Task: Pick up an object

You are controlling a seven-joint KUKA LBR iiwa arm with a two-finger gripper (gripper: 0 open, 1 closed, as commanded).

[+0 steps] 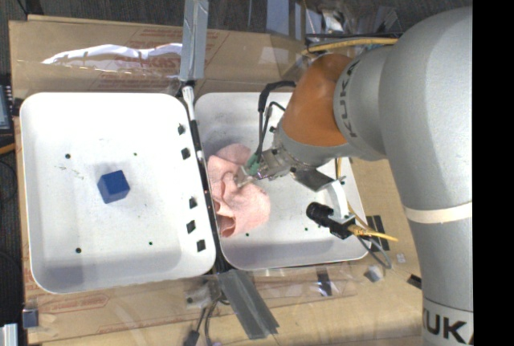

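Left bin (48,176): you had a shallow white bin on the left of the bench, slightly tilted in the view, rim intact.
Blue cube (114,185): sat alone on the left bin's floor, a bit left of its centre, well apart from the arm.
Divider (193,176): the two bins met here, rims touching, with small black clips along the seam.
Right bin (289,252): second white bin, just beside the first.
Pink cloth (241,204): your pick target lay crumpled on the right bin's floor, against the wall next to the divider, lower left part of that bin.
Gripper (250,173): was down on the top of the pink cloth, fingers touching the fabric's upper folds.
Jaws: looked narrow, with a fold of cloth bunched at the tips, but you couldn't tell from this view whether fabric was actually pinched between them.
Arm (434,120): grey KUKA link came in from the right, orange band above the wrist over the right bin's upper half.
Cables (353,228): a black fitting and a yellow-tipped lead hung below the wrist over the bin's right edge.
Bench (104,55): brown cardboard under both bins.
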